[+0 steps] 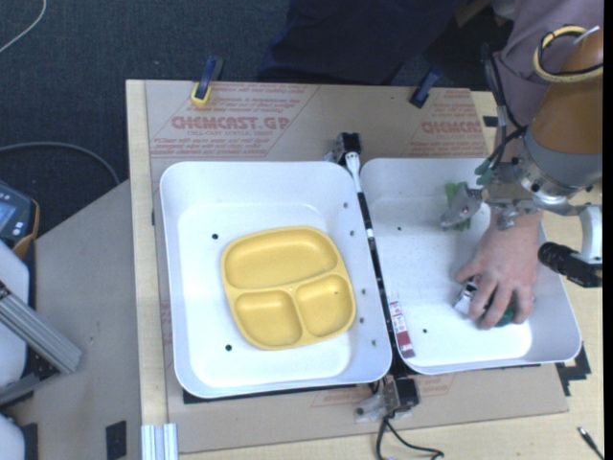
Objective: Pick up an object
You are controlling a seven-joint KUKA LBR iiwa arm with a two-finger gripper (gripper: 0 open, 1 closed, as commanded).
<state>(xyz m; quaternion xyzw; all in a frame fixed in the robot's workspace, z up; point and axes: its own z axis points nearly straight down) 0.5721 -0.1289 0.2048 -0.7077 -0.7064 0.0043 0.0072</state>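
My gripper (495,209) hangs over the back right part of the right bin (421,257). A small green object (453,197) lies just left of it, near the bin's back wall. A person's hand (505,271) reaches into the same bin in front of the gripper, palm down. It covers a dark green thing (514,314), and a small white and black object (465,300) sits at its fingertips. A yellow divided plate (287,286) lies in the middle of the left bin (192,209).
A red and white strip (398,326) lies along the right bin's left wall, near the front. The person's arm and body stand at the upper right, behind the robot arm (570,75). Clamps hold the cardboard underlay at the back.
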